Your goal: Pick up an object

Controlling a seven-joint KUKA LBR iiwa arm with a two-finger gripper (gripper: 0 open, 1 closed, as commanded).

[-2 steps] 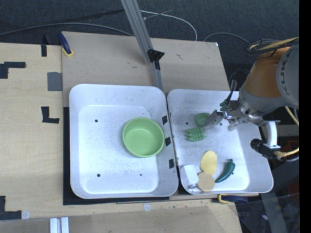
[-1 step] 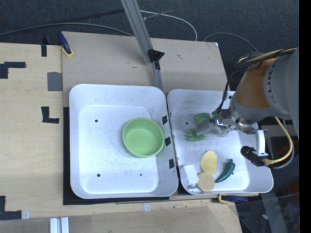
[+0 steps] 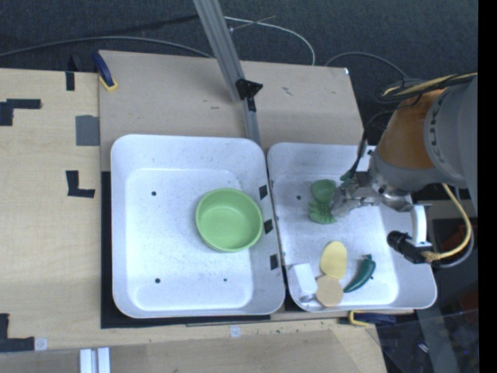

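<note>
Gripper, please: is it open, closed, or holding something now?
Gripper: down in the right bin against the green object; open or closed cannot be told.

A pale wooden table (image 3: 46, 231) set on dark blue-grey carpet (image 3: 373, 14), seen from above.

The table top is light plywood with short strips of black tape (image 3: 76, 183) stuck here and there on its left part, and a grey patch (image 3: 87, 129) near them. A browner board (image 3: 178, 92) lies across its far side, with a blue and yellow clamp (image 3: 103, 70) at its left corner. A grey metal pole (image 3: 221, 41) slants up from the board's middle. Thin cables (image 3: 264, 31) trail over the carpet behind. The light is even and soft.
</note>
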